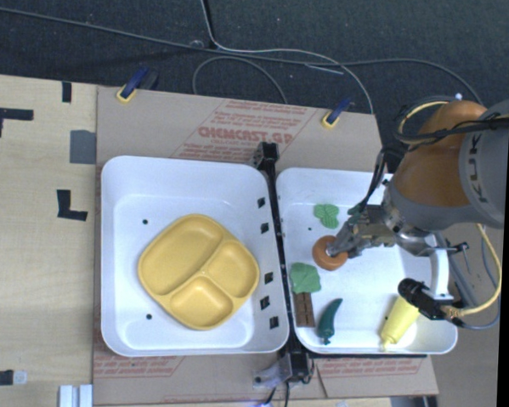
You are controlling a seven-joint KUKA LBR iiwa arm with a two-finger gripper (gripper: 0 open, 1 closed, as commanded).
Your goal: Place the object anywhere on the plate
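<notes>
Two bins: the left bin and the right bin sit side by side on the bench, split by a dark divider.
Plate: a yellow plate with three compartments lies alone in the left bin, tilted relative to the bin walls; nothing rests on it.
Arm: the grey arm with its orange band reaches in from the right and hangs over the right bin.
Gripper: the gripper is low over a round brown-orange piece; whether its fingers are spread or closed on that piece cannot be told at this slant.
Task object: judged from the gripper's position, the brown-orange piece is the one being picked; it lies in the right bin, near the divider, well apart from the plate.
Reason for pose: coming down from above suits a flat round piece, and probably avoids the neighbours.
Neighbours: a small green leafy piece lies just behind it; a larger green one lies just in front.
Further off: a dark green pepper-like item, a brown bar and a yellow item lie near the front wall.
Obstacles: the bin walls and the divider stand between object and plate, so a lift clear of them seems needed.
Progress: early; nothing placed yet.
</notes>
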